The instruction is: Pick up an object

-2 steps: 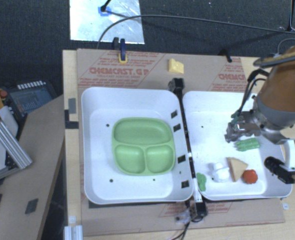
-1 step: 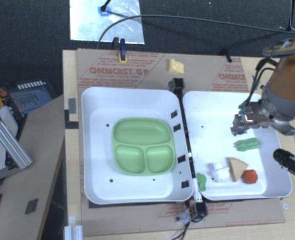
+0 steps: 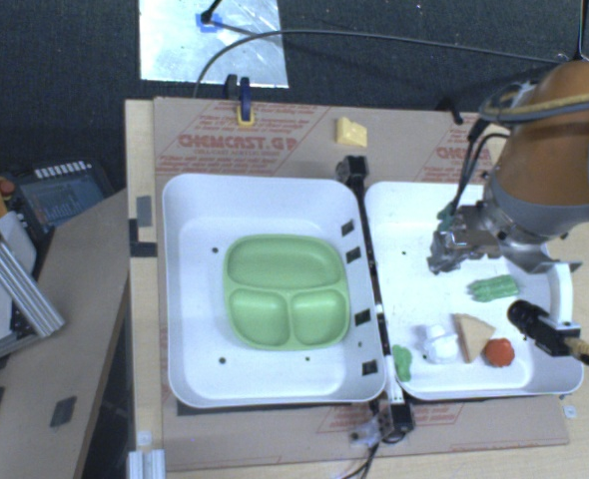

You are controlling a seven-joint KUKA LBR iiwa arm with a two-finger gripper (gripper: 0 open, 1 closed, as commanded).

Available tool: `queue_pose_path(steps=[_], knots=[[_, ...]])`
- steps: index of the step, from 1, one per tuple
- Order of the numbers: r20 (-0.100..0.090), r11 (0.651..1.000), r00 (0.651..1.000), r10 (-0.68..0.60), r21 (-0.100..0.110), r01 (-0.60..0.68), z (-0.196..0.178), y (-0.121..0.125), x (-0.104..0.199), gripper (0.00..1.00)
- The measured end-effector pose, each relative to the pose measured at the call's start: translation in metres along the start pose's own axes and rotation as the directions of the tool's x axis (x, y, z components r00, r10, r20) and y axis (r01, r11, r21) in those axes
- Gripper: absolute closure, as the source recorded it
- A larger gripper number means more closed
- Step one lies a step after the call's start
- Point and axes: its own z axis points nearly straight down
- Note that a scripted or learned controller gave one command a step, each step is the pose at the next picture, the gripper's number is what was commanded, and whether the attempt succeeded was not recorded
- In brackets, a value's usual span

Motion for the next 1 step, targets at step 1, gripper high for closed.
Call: queue_pose_path(steps=[1], knots=[[0.000, 1.000, 1.000, 0.000, 0.000, 0.000, 0.0026, 0.0050, 0.0486, 1.00]])
